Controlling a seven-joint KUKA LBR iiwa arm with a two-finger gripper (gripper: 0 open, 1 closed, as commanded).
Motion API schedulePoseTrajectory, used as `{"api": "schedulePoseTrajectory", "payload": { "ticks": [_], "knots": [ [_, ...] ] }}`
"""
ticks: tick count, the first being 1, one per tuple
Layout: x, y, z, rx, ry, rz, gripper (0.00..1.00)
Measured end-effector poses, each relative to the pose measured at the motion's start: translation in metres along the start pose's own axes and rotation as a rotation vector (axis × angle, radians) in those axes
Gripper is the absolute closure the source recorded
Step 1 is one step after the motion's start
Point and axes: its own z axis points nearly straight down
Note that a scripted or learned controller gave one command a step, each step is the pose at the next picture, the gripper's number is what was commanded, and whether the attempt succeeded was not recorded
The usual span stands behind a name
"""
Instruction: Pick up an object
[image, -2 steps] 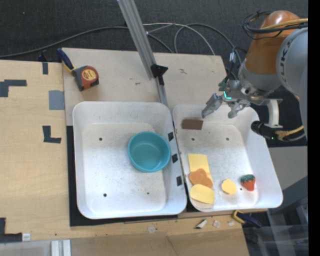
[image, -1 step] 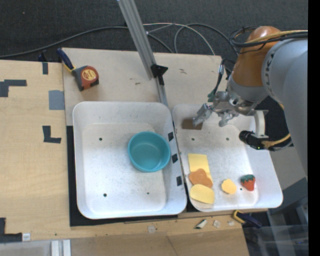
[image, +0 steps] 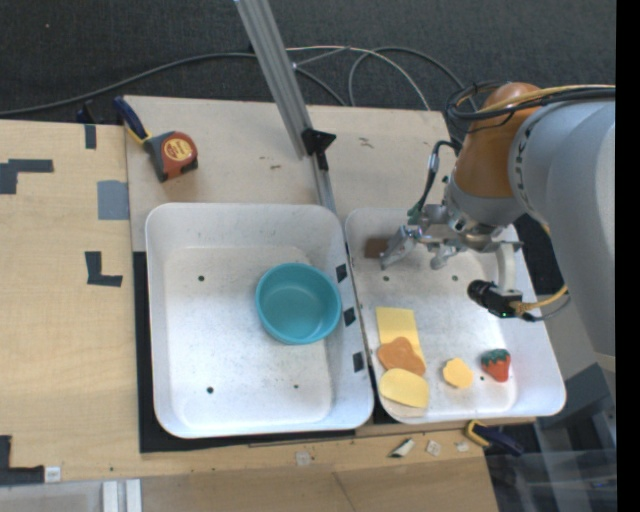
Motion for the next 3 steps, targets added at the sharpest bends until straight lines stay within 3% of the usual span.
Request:
{"api": "schedulePoseTrajectory", "payload": {
  "ticks": [1, 2, 3],
  "knots": [
    [0.001, 0.000, 0.047, -0.004, -0.001, -0.001, 0.00],
    [0.002, 0.000, 0.035, -0.004, 0.001, -0.002, 1.00],
    [0.003, 0.007, -0.010, -0.009, 0.001, -0.001, 1.00]
  ]
}}
